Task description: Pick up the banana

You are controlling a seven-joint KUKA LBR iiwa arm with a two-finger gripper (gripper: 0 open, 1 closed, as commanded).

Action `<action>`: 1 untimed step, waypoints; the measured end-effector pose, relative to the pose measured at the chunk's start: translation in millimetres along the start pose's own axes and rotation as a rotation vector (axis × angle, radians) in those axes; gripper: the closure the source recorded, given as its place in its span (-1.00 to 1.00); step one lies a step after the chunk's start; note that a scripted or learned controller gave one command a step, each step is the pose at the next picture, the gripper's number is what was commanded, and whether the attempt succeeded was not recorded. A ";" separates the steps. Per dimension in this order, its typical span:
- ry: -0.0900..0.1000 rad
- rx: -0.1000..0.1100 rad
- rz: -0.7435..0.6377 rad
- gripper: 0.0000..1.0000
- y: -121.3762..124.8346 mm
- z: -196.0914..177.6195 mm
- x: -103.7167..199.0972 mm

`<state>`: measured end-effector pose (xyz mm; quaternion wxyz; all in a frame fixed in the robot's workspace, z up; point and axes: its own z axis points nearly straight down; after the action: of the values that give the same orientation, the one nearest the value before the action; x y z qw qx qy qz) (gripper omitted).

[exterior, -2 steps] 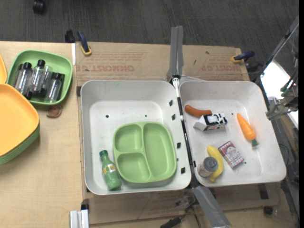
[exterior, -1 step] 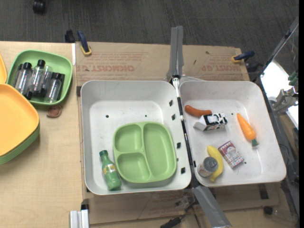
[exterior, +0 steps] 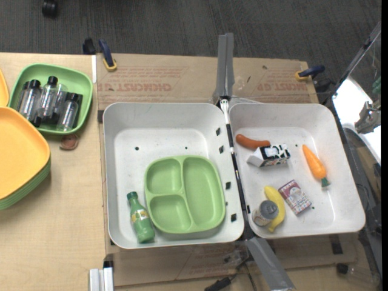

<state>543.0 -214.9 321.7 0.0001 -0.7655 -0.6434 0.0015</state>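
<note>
The banana (exterior: 276, 207) lies in the right bin (exterior: 339, 141), toward that bin's 7 o'clock corner. It is a small yellow curved piece, most likely a light, stiff plastic toy with a smooth and somewhat slippery skin, so it should not bruise or give under pressure. Its lower end touches a small grey can (exterior: 267, 212) at its 8 o'clock side, and a red card packet (exterior: 295, 197) sits just beside it at 3 o'clock. The best hold looks to be across the upper half, near the tip at 11 o'clock, where both flanks are free.

The packet carries print too small to read. A black-and-white carton (exterior: 274, 156) at 12 o'clock from the banana has cow-like patches but no legible words. The cardboard (exterior: 163, 80) under the bins bears red lettering, upside down and not clearly readable.

The hand's state cannot be told.
</note>
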 end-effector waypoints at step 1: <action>0.000 0.000 0.012 1.00 21.9 -13.4 7.0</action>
<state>565.8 -211.7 335.0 0.0000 -0.7694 -0.6387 0.0013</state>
